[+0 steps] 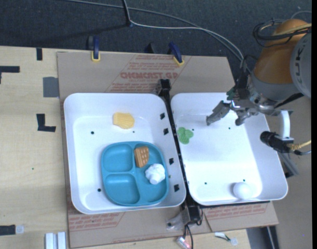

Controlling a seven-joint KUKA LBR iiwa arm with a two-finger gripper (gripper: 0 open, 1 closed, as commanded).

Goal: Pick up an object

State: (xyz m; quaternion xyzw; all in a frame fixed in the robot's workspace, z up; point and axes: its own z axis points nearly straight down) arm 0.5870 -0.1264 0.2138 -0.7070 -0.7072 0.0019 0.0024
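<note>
My gripper (228, 117) hangs over the upper part of the right bin (262, 154), open, with nothing between its two dark fingers (216, 113). A small green object (185, 135) lies in the right bin near its left wall, to the lower left of the gripper. A white ball (243, 190) rests near that bin's front edge. In the left bin (78, 139), a yellow piece (124, 120) lies at the back. A blue divided tray (119, 183) holds a brown waffle-like piece (141, 156) and a white crumpled object (155, 174).
A black divider with clips (171, 134) runs between the two bins. Both bins sit on a cardboard sheet (142, 74) held by blue and yellow clamps at the back. A cable (163, 19) arcs over the bench behind the bins.
</note>
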